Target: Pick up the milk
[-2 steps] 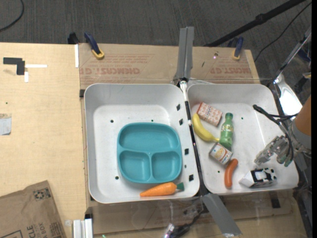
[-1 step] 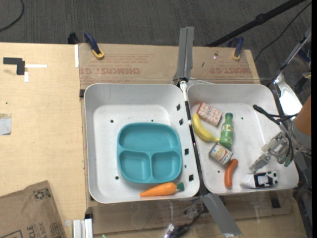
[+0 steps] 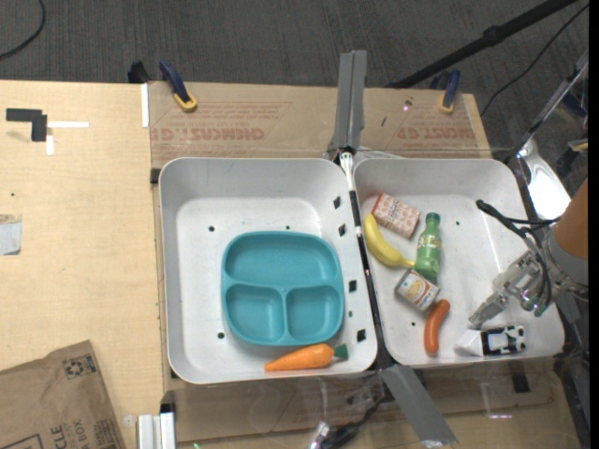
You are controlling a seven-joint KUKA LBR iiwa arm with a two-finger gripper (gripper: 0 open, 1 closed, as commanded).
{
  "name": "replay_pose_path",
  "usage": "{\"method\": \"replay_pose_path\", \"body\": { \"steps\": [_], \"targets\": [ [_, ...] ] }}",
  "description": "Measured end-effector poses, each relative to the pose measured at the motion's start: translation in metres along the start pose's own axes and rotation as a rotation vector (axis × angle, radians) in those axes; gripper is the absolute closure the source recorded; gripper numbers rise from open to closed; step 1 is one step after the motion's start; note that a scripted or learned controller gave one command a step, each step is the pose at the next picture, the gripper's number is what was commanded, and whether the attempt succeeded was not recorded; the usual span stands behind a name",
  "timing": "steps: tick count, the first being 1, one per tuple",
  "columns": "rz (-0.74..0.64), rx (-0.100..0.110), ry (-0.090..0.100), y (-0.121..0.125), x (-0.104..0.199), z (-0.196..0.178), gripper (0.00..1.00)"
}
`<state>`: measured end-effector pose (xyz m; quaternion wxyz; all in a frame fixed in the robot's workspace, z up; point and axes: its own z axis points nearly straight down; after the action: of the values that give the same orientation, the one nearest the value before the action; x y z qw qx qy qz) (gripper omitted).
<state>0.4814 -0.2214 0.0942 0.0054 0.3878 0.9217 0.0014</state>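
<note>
The milk (image 3: 500, 341) is a small white carton with black patches. It lies on its side in the front right corner of the right bin (image 3: 468, 178). My gripper (image 3: 484, 313) hangs just above and slightly left of the carton, slanting down to the left from the arm at the right edge. Nothing is seen held in it.
The right bin also holds a red sausage (image 3: 433, 326), a small can (image 3: 416, 290), a green bottle (image 3: 429, 248), a banana (image 3: 382, 243) and a pink box (image 3: 396, 214). In the left bin (image 3: 187, 251) sit a teal divided plate (image 3: 281, 287) and a carrot (image 3: 301, 358).
</note>
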Motion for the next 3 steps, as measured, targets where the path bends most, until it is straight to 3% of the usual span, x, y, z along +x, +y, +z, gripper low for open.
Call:
{"method": "replay_pose_path", "body": {
  "steps": [1,2,3],
  "targets": [
    [0.001,0.000,0.001,0.0002,0.0000,-0.0087,1.00],
    [0.002,0.000,0.001,0.0003,0.0001,-0.0087,0.00],
    [-0.154,-0.005,-0.008,0.0041,-0.0015,-0.0032,0.00]
  ]
}}
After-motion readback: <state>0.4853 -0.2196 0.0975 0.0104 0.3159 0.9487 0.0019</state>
